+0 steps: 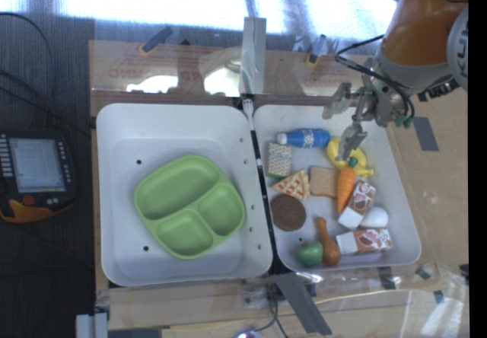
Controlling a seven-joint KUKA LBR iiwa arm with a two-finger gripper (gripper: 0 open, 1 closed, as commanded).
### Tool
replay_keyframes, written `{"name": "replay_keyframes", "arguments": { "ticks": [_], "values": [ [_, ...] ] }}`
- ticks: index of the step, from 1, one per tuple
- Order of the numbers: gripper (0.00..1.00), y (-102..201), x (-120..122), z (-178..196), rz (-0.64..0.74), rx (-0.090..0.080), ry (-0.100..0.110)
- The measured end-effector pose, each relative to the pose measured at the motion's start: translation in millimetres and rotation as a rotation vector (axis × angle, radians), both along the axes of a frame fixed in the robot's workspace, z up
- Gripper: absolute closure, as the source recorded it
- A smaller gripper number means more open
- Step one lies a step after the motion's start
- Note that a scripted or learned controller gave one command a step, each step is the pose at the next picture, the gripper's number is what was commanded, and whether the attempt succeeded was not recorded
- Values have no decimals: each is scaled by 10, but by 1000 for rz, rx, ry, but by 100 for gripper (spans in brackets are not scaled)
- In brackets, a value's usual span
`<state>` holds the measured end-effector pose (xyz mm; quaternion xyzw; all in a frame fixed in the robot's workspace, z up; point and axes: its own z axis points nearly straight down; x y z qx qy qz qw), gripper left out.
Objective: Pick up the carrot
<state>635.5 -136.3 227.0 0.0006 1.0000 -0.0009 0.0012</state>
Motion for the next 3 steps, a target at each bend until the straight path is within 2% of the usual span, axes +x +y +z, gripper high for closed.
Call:
{"name": "replay_keyframes", "arguments": {
  "ticks": [1, 2, 3],
  "values": [
    [0, -231, -531, -1267, 85, -3, -14],
    [0, 88, -691, -1308, -98, -4, -28],
    [0, -14, -1017, -1312, -116, -3, -31]
  ]
}}
